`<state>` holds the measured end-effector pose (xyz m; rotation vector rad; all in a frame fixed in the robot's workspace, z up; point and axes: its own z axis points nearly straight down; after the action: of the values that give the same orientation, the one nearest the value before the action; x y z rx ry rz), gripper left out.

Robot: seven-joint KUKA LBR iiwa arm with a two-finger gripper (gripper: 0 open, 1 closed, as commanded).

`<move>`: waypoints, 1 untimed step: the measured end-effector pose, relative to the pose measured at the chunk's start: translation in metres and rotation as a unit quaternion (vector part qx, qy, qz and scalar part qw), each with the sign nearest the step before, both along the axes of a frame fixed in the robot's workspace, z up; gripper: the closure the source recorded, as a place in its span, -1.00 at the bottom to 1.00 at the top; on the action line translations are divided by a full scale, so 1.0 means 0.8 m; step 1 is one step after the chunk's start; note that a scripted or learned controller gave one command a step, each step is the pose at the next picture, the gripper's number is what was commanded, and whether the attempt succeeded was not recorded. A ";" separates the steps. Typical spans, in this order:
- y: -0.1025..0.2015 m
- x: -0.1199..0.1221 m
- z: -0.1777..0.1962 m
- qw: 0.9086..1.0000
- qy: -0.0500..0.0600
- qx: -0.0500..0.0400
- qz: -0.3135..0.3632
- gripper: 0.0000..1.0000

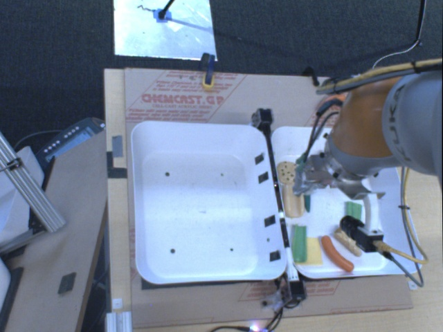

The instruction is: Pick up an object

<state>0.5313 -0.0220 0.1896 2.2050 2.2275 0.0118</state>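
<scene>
My gripper [305, 194] hangs low over the left part of the right bin [387, 265], under the grey and orange arm [377, 126]. Just beside it lie a tan block [293, 205] and a round tan perforated disc [286, 172]; whether it touches either I cannot tell. Nearer the front of this bin sit a green block [299, 243], a yellow sponge-like piece [313, 252] and an orange sausage shape [336, 253]. A small green piece [353, 209] peeks out beside the wrist.
The left bin [149, 185] is larger and stands beside the right one, with a black-clipped divider rim [271, 185] between them. Both rest on a cardboard sheet [187, 95]. A grey device [73, 137] lies off the bench at left.
</scene>
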 end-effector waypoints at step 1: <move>0.054 0.119 0.006 1.000 0.000 0.000 0.000 1.00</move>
<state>0.6268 0.0215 0.1942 2.2047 2.2277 0.0125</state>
